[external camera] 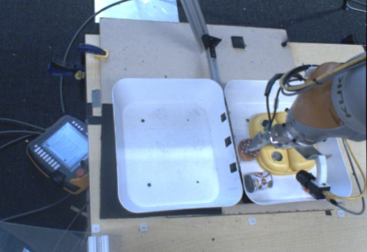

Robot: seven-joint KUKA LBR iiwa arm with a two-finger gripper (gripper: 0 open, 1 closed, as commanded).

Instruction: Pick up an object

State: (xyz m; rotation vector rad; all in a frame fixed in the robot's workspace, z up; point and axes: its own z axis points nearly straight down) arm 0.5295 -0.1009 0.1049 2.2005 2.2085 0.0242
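Observation:
The right bin (243, 93) holds a yellow rounded piece (280, 160) with a hole in it, and more yellow (259, 123) shows behind the wrist. A small brown-and-red round thing (248, 150) lies by the bin's left wall. A little patterned can (258, 181) rests on its side near the front left corner. My gripper (267, 140) hangs low over the middle of this bin, just right of the brown round thing and above the yellow piece. The grey and orange arm (321, 105) covers the bin's right half.
The left bin (123, 96) stands beside the right one, sharing a raised divider (227, 130). A metal pole (192, 7) slants over the bench's back. A teach pendant (60, 150) lies off the bench to the left.

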